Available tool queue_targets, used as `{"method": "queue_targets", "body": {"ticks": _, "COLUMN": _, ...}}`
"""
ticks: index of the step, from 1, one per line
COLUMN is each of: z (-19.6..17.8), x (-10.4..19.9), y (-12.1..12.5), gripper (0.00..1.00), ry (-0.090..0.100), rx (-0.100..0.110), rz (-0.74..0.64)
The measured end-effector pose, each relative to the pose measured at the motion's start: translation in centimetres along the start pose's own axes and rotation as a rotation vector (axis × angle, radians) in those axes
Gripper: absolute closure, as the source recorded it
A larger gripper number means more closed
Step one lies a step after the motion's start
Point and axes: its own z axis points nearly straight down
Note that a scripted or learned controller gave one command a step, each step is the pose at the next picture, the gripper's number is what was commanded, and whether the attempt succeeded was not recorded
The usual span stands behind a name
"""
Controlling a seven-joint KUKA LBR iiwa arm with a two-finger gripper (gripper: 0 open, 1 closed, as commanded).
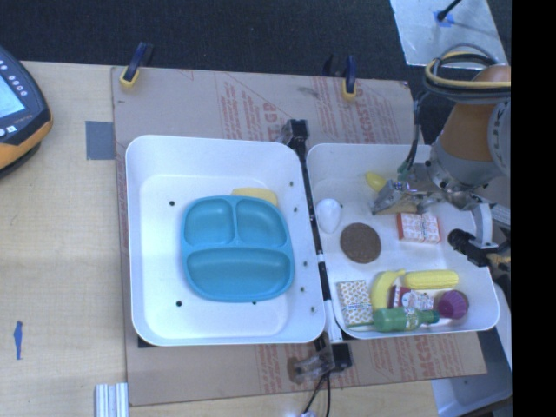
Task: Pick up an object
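My gripper point(388, 200) hangs low over the back of the right bin point(486, 320), reaching in from the right. It is just right of a small yellow piece point(374, 181) and above a brown round disc point(360, 242). A red and white packet point(419, 228) lies close to its right. A white rounded object point(328, 215) rests by the bin's left wall. Along the front lie a patterned square packet point(354, 301), a banana point(382, 287), a yellow corn cob point(430, 279), a purple object point(452, 303) and a green bottle point(400, 320).
The left bin point(148, 233) holds a blue divided plate point(236, 248) with a yellow object point(254, 195) tucked behind it. A yellow and black pendant point(17, 102) sits at the bench's far left. Clamps point(349, 75) hold the cardboard at the back.
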Motion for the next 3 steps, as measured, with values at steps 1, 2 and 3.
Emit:
{"method": "queue_targets", "body": {"ticks": 1, "z": -0.1, "x": 1.1, "y": 4.3, "gripper": 0.0, "ry": -0.002, "rx": -0.009, "rz": -0.004}}
{"method": "queue_targets", "body": {"ticks": 2, "z": -6.6, "x": 0.3, "y": 4.2, "gripper": 0.0, "ry": -0.002, "rx": -0.01, "rz": -0.001}}
{"method": "queue_targets", "body": {"ticks": 3, "z": 0.4, "x": 5.8, "y": 2.4, "gripper": 0.0, "ry": 0.002, "rx": 0.002, "rz": -0.007}}
